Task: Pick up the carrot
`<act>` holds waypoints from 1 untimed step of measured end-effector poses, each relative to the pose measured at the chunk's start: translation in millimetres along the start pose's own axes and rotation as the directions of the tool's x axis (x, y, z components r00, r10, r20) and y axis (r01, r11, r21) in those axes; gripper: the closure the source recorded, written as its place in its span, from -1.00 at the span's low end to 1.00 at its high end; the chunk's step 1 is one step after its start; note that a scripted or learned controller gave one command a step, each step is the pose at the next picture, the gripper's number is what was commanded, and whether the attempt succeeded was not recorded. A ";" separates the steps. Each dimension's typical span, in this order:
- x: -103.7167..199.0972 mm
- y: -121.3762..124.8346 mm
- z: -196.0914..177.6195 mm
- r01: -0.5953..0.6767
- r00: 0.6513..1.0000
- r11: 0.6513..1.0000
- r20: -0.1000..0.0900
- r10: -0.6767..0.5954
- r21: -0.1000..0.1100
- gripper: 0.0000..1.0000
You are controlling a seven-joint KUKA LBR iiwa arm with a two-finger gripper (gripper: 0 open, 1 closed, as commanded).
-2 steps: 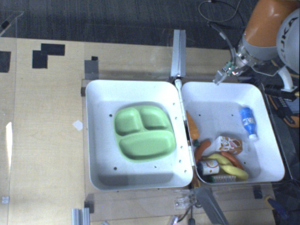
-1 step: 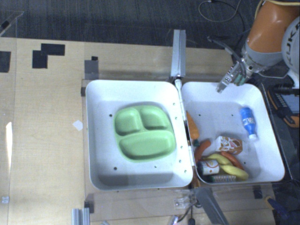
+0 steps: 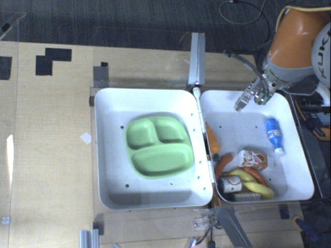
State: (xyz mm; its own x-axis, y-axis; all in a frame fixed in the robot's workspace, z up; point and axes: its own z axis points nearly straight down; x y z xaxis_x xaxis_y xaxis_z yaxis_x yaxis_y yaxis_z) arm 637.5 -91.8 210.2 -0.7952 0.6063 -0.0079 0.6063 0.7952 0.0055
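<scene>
The carrot is a slim orange piece lying lengthwise against the left wall of the right bin, near the divider between the bins. My gripper hangs over the back part of that bin, tilted toward the lower left. It is well behind and to the right of the carrot, and nothing shows in its grasp.
A blue bottle lies at the bin's right side. A snack packet, a red sausage-like piece, a yellow banana and a small can crowd the front. The left bin holds a green divided plate.
</scene>
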 end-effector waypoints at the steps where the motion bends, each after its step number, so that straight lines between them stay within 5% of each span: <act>1: -28.0 -19.9 0.2 0.250 0.968 0.968 0.003 -0.250 0.000 1.00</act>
State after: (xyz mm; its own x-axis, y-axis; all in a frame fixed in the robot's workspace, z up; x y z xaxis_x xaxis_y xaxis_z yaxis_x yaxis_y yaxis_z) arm 647.7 -124.5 210.1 -0.9216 0.3881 -0.0118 0.3880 0.9216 0.0038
